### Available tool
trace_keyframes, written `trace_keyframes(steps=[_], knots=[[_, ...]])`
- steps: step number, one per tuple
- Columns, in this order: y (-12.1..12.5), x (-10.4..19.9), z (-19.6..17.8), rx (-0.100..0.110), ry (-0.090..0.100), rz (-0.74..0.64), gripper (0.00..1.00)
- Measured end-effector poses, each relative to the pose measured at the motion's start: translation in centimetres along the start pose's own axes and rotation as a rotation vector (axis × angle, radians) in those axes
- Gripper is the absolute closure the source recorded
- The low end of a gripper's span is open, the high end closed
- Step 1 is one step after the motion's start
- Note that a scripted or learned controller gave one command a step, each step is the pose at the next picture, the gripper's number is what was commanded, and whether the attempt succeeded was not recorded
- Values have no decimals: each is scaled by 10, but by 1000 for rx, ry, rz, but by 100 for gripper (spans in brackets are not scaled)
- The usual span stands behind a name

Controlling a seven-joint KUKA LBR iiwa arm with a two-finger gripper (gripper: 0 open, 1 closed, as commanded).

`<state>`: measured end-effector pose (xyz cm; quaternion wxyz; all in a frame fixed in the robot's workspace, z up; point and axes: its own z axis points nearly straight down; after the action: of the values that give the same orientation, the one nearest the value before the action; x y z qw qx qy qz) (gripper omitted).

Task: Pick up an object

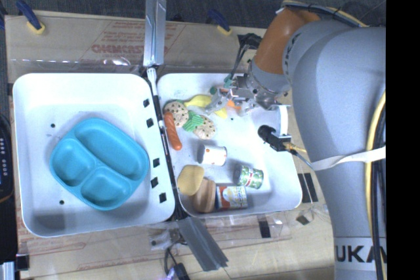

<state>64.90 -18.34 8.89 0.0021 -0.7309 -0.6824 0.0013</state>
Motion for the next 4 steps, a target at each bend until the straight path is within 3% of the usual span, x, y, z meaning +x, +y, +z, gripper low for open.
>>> trace_keyframes(steps=[1, 2, 3, 4], knots=[[-2, 1, -4, 15, 0, -9, 100], [-25, 35, -114, -12, -1, -78, 100], [1, 98, -103, -6, -4, -393, 100], [1, 98, -103, -6, -4, -393, 0]])
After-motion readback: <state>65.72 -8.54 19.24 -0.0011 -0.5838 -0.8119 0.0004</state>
